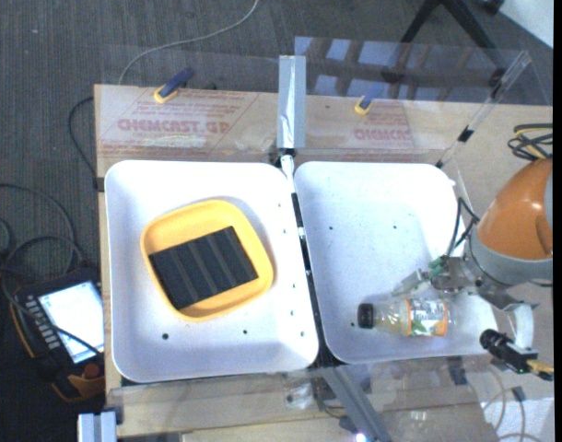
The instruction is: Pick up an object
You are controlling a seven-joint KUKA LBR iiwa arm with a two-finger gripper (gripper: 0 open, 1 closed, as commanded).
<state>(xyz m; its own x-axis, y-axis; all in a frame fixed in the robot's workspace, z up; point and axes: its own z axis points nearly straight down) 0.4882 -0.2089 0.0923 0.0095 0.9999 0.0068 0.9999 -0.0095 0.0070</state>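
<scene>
A clear plastic bottle with a black cap and orange label (405, 317) lies on its side near the right bin's (373, 210) front edge. The gripper (444, 279) hovers just beside it (approach step, I judge); next it must descend and close.

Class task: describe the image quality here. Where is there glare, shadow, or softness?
Camera view: even overhead light, both white bins bright; soft shadow beside the yellow tray; the clear bottle shows pale highlights; the gripper region is soft and hard to resolve.
</scene>
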